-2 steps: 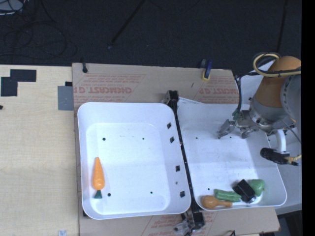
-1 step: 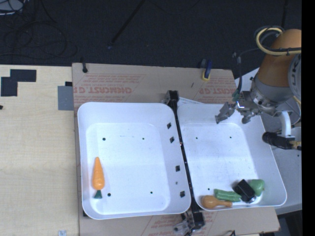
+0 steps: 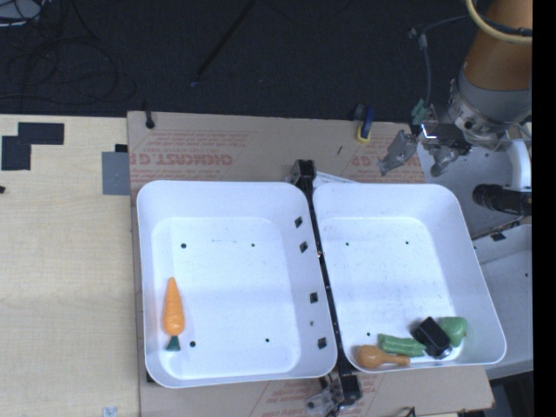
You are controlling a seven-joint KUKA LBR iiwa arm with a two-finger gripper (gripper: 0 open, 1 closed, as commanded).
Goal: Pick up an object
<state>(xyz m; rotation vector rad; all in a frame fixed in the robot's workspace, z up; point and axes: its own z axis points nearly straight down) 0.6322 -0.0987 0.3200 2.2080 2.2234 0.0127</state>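
Two white bins on bench

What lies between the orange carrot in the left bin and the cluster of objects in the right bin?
In the camera view, bare white bin floor and the black divider separate the carrot from the cluster.

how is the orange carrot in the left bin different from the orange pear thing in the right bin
The carrot is long and tapered, lying alone near the left bin's left wall. The pear-shaped piece is rounder and duller orange, lying against the right bin's front edge, touching a green piece. Both are orange and lie flat.
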